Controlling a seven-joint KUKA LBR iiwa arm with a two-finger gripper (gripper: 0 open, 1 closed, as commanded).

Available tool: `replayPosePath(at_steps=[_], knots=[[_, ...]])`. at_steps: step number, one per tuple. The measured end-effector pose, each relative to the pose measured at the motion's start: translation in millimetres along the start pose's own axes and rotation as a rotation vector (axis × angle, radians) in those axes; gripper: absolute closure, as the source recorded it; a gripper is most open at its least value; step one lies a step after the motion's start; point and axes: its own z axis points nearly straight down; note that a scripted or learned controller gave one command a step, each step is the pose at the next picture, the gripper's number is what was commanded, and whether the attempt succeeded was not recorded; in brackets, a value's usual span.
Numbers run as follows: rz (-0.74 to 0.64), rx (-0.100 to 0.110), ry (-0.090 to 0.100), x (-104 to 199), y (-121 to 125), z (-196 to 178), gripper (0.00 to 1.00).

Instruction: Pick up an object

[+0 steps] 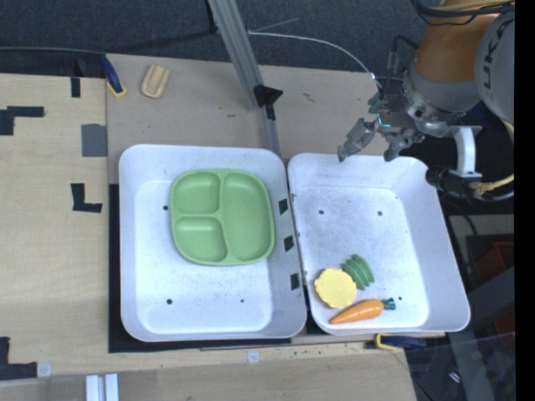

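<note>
Camera view — hand (369, 144) fingers apart, nothing held; carrot (358, 311) well apart.

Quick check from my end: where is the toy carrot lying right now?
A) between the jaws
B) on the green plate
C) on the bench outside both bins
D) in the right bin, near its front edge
D: the carrot lies in the right bin by its front edge, beside a yellow piece.

Bench (192, 107) (two white bins (142, 249) aboard)

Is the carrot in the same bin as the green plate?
No, the carrot lies in the right bin; the green plate sits in the left bin.
</note>
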Motion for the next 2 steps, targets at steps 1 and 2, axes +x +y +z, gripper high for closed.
replayPosePath(at_steps=[1,2], knots=[[0.000,0.000,0.000,-0.1,0.0,-0.1,0.00],[0.002,0.006,-0.001,-9.7,-1.2,57.3,0.00]])
